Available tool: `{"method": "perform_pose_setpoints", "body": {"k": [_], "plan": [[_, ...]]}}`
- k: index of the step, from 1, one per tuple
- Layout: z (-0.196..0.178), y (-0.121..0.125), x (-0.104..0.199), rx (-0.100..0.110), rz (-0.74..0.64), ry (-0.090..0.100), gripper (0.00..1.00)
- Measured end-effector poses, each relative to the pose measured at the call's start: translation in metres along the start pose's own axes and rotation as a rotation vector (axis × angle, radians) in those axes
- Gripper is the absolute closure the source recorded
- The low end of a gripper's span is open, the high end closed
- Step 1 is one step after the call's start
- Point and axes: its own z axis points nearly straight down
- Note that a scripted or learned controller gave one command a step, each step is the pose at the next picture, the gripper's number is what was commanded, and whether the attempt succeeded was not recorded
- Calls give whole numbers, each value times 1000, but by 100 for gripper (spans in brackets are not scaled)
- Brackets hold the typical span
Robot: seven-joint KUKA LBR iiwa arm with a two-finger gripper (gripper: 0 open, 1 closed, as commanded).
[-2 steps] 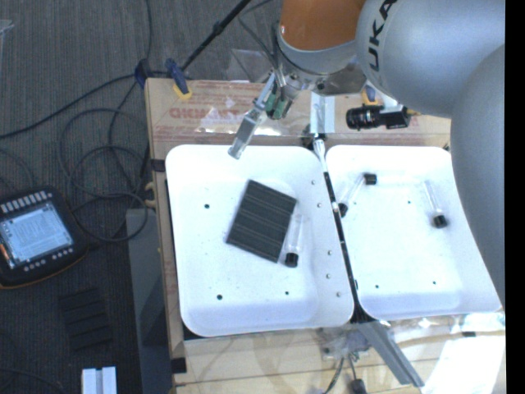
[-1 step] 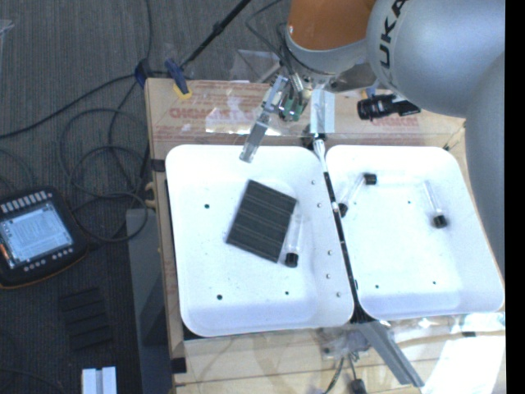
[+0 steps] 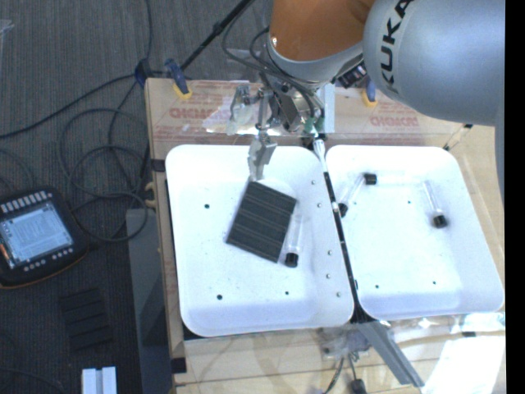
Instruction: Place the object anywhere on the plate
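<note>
A dark ribbed rectangular plate [image 3: 262, 220] lies tilted in the middle of the left bin [image 3: 197, 286]. A clear tube with a black cap [image 3: 292, 245] rests along the plate's right edge, cap toward the front, touching or nearly touching the plate. My gripper [image 3: 262, 156] hangs over the back of the left bin, just behind the plate's far edge, and I see nothing held in it. The grey arm with its orange band [image 3: 312, 15] covers the area behind the bins.
The right bin [image 3: 410, 286] holds two more clear tubes with black caps, one at its back left [image 3: 356, 189] and one at its right [image 3: 434, 203]. A divider rim [image 3: 335, 220] runs between the bins. A pendant [image 3: 33, 235] lies on the floor at left.
</note>
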Motion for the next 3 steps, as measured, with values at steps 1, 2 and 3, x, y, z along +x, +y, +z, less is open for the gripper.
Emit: {"method": "perform_pose_setpoints", "body": {"k": [1,2,3], "plan": [[8,16,-24,-1,-434,-1,0],[-13,35,-29,-2,-663,-2,0],[5,-21,-15,-1,-751,1,0]]}}
